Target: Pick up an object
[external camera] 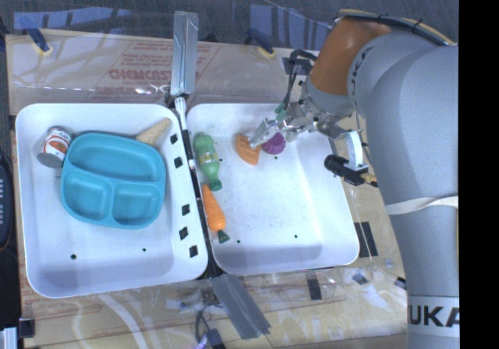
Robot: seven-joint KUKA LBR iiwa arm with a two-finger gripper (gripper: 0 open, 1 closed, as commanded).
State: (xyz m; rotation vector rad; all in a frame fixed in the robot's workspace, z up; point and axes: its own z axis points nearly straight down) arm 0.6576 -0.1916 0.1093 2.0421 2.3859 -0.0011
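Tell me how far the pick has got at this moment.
Done: the grey arm's tool is down in the right white bin, at the small purple rounded toy and the orange wedge-shaped toy. In hand: nothing that I can confirm; the toys appear to lie on the bin floor, and the view is too cluttered to judge a grip. Left: close on one and lift it clear.

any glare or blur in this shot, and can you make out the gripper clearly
Camera view: glare streaks the clear plastic sheet behind the bins; the gripper is small and soft, merging with the purple object and orange piece beside it.
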